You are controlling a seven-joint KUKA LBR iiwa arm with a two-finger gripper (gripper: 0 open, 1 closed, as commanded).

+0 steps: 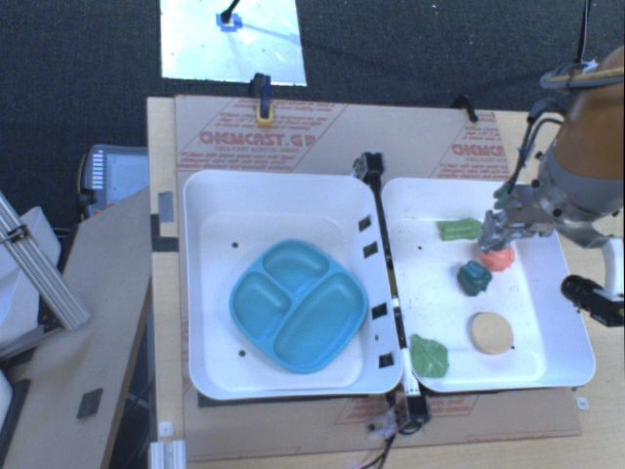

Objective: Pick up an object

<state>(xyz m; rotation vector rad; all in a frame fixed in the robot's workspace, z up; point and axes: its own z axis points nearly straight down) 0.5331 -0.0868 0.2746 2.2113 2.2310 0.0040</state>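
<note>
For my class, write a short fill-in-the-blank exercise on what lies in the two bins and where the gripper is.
1. The blue divided plate lies in the ____ bin.
2. The gripper hangs over the ____ bin, just above the red-orange object.
3. The round tan object lies just to the ____ of the green object at the bin's near edge.

Missing words: left; right; right
</note>
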